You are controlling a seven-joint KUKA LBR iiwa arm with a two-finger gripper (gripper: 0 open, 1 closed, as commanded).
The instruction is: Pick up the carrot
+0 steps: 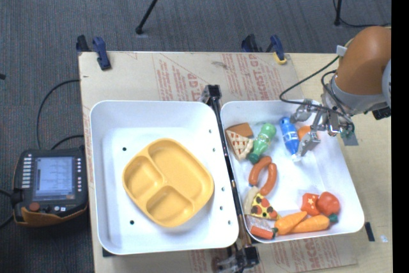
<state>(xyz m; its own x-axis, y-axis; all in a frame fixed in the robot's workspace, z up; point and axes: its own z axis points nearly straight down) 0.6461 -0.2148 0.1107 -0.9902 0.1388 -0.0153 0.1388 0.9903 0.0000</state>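
Observation:
The carrot lies at the near edge of the right bin, orange and pointing left. A second orange carrot-like piece lies against its left side. My gripper hangs over the far part of that bin, well away from the carrot and just right of a blue bottle. Its fingers stand apart, so it is open. A small orange piece shows in the gap; I cannot tell whether it touches them.
The right bin also holds a sandwich wedge, green bottle, sausages, pizza slice and red peppers. A yellow divided plate lies in the left bin.

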